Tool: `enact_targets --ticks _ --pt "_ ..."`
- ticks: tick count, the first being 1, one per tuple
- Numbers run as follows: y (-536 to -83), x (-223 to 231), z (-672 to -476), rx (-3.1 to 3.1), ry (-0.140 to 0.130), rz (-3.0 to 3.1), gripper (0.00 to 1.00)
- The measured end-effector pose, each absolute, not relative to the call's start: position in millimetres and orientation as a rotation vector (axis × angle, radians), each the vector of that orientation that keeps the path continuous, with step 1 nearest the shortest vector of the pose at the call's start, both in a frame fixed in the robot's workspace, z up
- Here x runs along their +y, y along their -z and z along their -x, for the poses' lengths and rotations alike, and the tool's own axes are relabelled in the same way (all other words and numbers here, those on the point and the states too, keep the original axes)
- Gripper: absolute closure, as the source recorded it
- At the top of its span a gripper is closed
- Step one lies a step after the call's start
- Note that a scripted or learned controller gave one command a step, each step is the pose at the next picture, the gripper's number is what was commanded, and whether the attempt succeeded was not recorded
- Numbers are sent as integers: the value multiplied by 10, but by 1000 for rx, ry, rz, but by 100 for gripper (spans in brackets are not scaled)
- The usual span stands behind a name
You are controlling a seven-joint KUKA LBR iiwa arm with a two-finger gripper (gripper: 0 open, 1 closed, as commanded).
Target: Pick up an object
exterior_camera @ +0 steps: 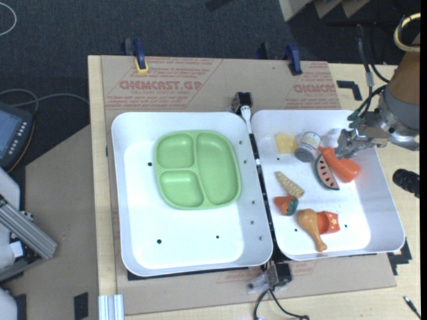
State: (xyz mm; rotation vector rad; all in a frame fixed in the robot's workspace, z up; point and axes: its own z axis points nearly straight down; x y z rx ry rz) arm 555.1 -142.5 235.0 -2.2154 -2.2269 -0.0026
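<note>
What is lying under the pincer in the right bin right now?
Under the pincer lies an orange toy piece, beside the watermelon slice and the small can. The pincer covers the orange piece's upper end, so contact cannot be judged.

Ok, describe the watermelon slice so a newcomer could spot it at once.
Start at the right-hand white bin, the one crowded with toy food. Near its far right side, just below the gripper, lies the plastic watermelon slice, a curved wedge. Its red face dotted with black seeds and its dark green rind set it apart from the plain orange piece touching it.
</note>
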Motion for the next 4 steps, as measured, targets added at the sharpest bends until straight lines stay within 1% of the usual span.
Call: enact_targets --ticks 1,2,3,4 --pt "-2363 -814 -5692 -2228 3 2217 100" --pt "-2237 -239 -5818 -2228 1 2214 100" --pt "-2333 288 -5824 -2229 4 2216 100" --pt "-2257 740 -6019 -2226 3 2221 100"
